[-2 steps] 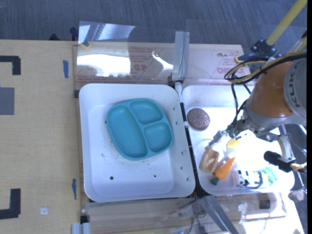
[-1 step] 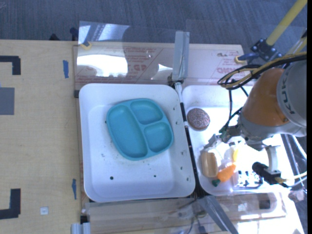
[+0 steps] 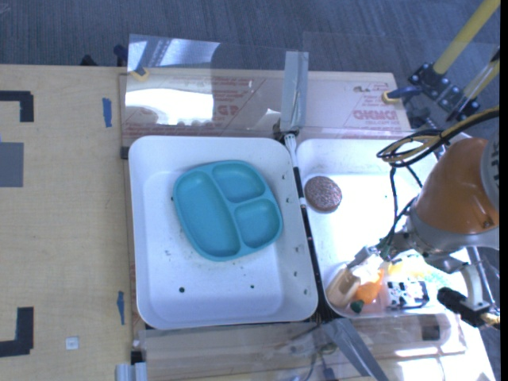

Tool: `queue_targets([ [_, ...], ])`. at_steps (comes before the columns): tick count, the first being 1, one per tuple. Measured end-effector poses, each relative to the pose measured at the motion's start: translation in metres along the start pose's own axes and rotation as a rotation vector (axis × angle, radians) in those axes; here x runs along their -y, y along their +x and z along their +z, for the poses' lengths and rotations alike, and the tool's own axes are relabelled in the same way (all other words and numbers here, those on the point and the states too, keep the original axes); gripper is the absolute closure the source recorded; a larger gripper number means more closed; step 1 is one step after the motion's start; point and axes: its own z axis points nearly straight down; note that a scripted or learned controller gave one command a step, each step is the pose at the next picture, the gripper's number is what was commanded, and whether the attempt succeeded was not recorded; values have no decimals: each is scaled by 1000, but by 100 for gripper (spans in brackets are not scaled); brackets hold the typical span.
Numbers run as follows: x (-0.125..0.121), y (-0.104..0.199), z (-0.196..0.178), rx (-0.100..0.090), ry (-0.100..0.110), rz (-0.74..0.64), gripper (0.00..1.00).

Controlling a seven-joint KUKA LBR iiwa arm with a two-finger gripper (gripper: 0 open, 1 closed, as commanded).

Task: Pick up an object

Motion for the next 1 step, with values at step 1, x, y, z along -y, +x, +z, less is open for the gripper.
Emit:
queue_targets([
  [1,-27,8,1,2,0,636,0],
])
